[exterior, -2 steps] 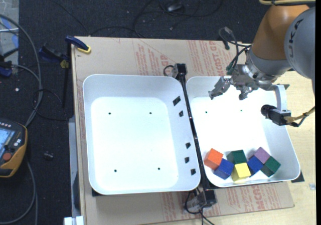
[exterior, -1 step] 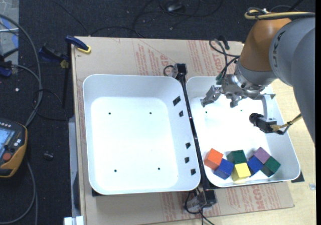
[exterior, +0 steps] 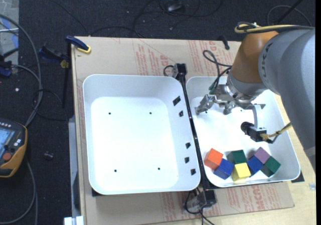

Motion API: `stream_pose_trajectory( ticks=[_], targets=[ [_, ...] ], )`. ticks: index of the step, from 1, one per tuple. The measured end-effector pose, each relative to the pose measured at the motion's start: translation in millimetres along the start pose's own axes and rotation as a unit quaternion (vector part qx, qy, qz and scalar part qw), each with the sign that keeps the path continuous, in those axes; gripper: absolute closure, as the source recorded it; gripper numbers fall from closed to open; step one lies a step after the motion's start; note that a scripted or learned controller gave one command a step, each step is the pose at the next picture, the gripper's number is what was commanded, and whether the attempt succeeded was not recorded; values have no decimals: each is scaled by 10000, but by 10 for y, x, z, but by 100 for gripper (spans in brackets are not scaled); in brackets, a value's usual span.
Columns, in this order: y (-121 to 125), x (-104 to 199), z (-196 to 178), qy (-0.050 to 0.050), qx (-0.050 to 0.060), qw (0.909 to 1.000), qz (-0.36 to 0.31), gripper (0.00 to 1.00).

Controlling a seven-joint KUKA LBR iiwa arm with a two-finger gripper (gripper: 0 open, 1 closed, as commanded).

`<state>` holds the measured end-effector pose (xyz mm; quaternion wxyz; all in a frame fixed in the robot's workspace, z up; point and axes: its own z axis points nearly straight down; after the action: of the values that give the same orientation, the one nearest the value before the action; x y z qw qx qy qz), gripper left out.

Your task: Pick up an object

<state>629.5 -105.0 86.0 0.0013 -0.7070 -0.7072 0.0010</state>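
Grey metal gripper [exterior: 216, 104] hangs over upper part of right white plastic bin [exterior: 281, 114], fingers spread apart, nothing between them. Small coloured blocks [exterior: 241, 163] huddle at near end of same bin, well apart from gripper.

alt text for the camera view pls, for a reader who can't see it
A grey robot arm with an orange band reaches in from the right, its gripper hanging over the upper part of the right white bin, holding nothing visible. A cluster of small colored blocks, orange, blue, yellow, green and purple, lies at that bin's near edge. The left bin sits alongside.
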Motion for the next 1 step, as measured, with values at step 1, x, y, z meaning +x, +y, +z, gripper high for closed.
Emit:
stream_pose_trajectory(
  ticks=[1],
  targets=[
    [11,-1,-128,-2,-20,10000,0,100]
  ],
)
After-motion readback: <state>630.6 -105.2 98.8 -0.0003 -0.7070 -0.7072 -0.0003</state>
